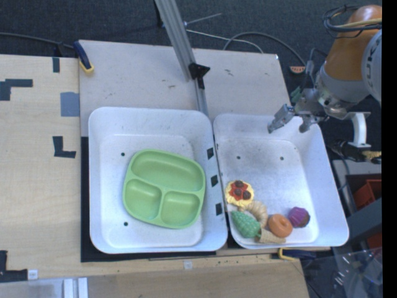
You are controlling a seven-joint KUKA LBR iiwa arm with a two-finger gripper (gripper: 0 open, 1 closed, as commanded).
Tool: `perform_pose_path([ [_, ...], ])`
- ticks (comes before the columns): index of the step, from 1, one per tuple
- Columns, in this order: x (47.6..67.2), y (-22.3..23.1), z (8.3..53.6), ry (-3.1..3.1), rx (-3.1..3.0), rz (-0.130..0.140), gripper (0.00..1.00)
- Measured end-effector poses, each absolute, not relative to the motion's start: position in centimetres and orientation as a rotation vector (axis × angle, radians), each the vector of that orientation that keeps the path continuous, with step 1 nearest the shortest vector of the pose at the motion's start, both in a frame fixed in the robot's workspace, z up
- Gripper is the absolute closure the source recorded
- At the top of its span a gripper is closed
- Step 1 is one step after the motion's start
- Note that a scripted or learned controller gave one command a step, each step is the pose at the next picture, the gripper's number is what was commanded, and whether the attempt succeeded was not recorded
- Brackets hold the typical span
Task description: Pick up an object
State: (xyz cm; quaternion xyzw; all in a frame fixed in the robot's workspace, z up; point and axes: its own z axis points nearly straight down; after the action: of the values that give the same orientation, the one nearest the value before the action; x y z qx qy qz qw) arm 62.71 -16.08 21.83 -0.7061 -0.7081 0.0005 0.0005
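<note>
Camera view: two white bins sit side by side in the lower middle of the frame. The left bin (105, 166) holds a green tray (164, 188) with three compartments, lying flat at the bin's centre.

The right bin (273, 166) has its upper part bare and a cluster of small toy foods along its lower edge. A pizza (239, 192), round with red and yellow topping, lies at lower left of the bin, just beside the divider. Below it lies a green cone (245, 225), touching a tan pastry (257, 211). An orange donut (280, 225) sits right of these, touching them, and a purple piece (299, 216) lies just right of the donut, near the bin's right wall.

The arm (350, 54) comes in at upper right, grey with an orange band. Its gripper (290, 121) hangs over the upper right corner of the right bin, well apart from the toy foods. The two fingers are spread apart with nothing between them.

A grey pole (177, 30) slants from the top of the frame down to the gap between the bins.
</note>
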Motion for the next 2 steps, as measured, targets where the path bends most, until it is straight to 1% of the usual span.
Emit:
perform_pose_path([
  [1, 62.7, -16.1, 21.8, -2.224, -2.218, 0.002, 0.00],
  [2, 61.7, -16.5, 16.6, -2.220, -2.217, 0.008, 0.00],
])
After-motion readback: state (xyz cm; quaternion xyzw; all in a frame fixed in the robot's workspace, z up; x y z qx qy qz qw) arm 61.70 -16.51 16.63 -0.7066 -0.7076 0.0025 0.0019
